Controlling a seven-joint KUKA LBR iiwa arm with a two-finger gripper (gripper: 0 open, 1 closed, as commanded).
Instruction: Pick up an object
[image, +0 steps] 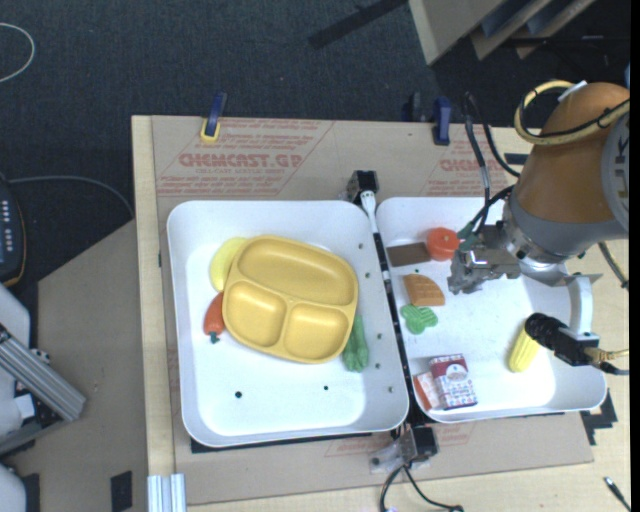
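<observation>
The grey two-finger gripper (468, 272) is hanging over the far left part of the right-hand shallow white bin (560, 400), and I cannot tell how it is set; nothing is showing in its grasp. By my reading, the pick is not yet done: every object is lying loose in the bins, and the closing and lifting are all left.

The likeliest target is the small round orange-red plastic tomato (442, 241), sitting just beside the gripper on its far left. Being round, it has no clear long axis.

Near it are lying a flat brown block (407, 254), a tan bread-like wedge (424, 290) and a green leafy toy (419, 318). A yellow corn cob (522, 349) is lying toward the right, its long axis running near to far. In the left bin a yellow divided tray (289, 297) is resting.
</observation>
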